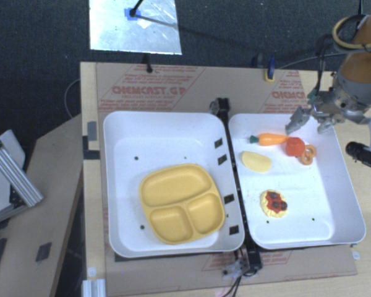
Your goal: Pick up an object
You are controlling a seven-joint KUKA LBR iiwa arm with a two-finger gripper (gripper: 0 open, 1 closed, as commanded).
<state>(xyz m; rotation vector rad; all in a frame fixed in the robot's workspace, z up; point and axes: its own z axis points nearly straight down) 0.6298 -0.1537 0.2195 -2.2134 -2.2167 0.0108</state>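
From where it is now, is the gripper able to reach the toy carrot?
Probably yes. The gripper hovers over the right bin, just above and right of the carrot, with nothing between them. The red piece touches the carrot's end.

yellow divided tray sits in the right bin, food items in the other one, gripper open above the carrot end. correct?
Not quite. The yellow divided tray sits in the left bin, not the right one. The camera view shows the carrot and other food items in the right bin, with the gripper open above the carrot end.
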